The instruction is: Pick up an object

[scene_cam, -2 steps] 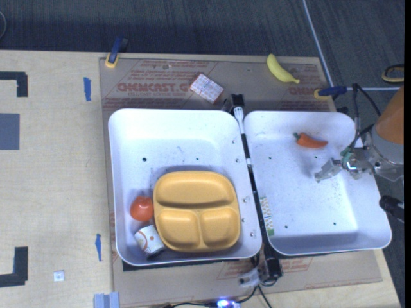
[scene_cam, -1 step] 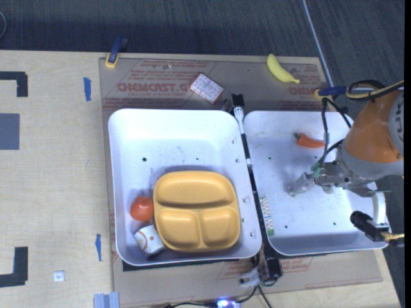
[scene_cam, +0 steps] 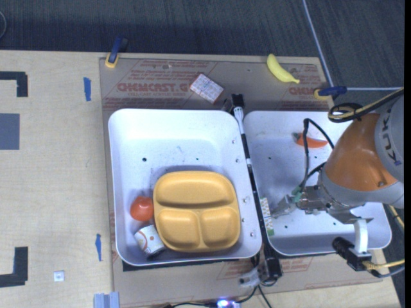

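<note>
Nothing is picked up yet: your gripper (scene_cam: 282,205) hangs low in the right bin (scene_cam: 276,133), and I cannot tell its state. The yellow tray (scene_cam: 196,209), orange ball (scene_cam: 141,208) and small cup (scene_cam: 148,238) lie left of that bin

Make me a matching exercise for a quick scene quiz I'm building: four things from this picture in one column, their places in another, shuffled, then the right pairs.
Things:
1. yellow divided tray
2. banana
3. orange ball
4. arm's orange band

Places:
A. on the cardboard beyond the bins
B. over the right bin
C. in the left bin, filling its near half
D. in the left bin, at the tray's left edge

Pairs: 1-C, 2-A, 3-D, 4-B
</note>
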### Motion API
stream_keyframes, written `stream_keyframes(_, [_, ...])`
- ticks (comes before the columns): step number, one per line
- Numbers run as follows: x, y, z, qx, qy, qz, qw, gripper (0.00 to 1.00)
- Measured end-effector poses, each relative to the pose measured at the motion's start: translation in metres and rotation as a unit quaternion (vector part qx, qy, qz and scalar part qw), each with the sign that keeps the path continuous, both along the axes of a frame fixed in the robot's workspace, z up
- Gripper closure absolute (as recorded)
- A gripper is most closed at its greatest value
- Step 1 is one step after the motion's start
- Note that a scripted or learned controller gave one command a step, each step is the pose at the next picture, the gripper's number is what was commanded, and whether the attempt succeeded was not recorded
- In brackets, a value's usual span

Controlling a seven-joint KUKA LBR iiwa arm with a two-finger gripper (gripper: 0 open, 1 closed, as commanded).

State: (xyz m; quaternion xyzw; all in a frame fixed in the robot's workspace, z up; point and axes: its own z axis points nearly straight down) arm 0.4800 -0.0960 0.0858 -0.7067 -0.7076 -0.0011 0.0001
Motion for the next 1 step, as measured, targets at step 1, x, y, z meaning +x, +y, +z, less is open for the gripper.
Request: stream_keyframes(1, [0.0002, -0.0035, 0.0001, -0.0004, -0.001, 0.0, 1.0, 0.0])
